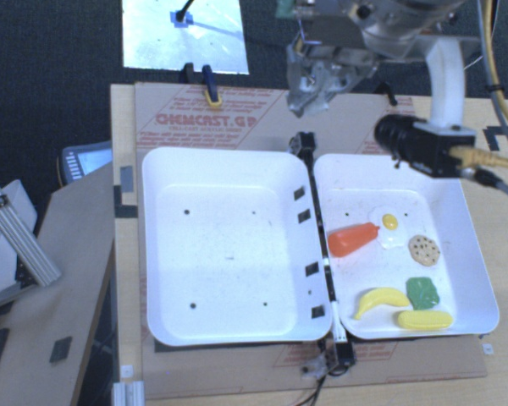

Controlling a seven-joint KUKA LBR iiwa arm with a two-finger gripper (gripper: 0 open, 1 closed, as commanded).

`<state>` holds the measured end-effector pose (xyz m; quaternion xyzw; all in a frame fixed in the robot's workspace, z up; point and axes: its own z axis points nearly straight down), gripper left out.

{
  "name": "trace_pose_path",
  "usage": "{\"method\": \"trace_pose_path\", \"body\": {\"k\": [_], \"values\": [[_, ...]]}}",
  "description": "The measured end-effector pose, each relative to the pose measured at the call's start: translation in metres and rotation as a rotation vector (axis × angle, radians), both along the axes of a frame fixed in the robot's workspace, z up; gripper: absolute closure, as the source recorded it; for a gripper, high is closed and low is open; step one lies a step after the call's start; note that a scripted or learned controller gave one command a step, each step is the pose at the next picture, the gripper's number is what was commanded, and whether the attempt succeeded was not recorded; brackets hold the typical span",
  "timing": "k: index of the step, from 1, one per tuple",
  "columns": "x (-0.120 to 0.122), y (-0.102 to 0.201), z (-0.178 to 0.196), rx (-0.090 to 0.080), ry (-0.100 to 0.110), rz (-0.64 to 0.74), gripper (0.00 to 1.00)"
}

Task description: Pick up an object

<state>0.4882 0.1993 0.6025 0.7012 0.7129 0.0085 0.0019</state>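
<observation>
1. Two shallow white bins sat side by side on the bench: a left bin (165, 311) and a right bin (474, 265), joined along a central seam fitted with small dark clips.
2. All candidate objects lay in the right bin. An orange carrot (353, 238) rested at its left side, near the seam, with its tip pointing toward a fried egg (389, 223) just beside it.
3. A round cookie (423, 249) lay just right of the egg.
4. Toward the near edge of the right bin lay a yellow banana (380, 299), a green piece (422, 291) and a yellow oblong piece (424, 319); the green piece sat directly above the oblong piece and close to the banana's right end.
5. The gripper (309, 98) hung above the far edge of the bench, beyond both bins and roughly in line with the seam between them, well apart from every object.
6. Whether the gripper was open or closed could not be told from this view; no object was seen at it.
7. The arm (406, 7) entered from the upper right.
8. The bins rested on a cardboard sheet (207, 118) printed with red lettering.
</observation>
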Motion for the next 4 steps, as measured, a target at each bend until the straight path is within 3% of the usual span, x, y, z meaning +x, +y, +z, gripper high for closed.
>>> {"method": "trace_pose_path", "body": {"k": [2, 3, 4], "values": [[0.001, -0.001, 0.022, 0.002, -0.003, 0.003, 1.00], [0.003, 0.036, -0.072, -0.012, 0.020, -0.011, 1.00], [0.004, 0.035, -0.056, -0.007, 0.011, -0.011, 1.00]]}}
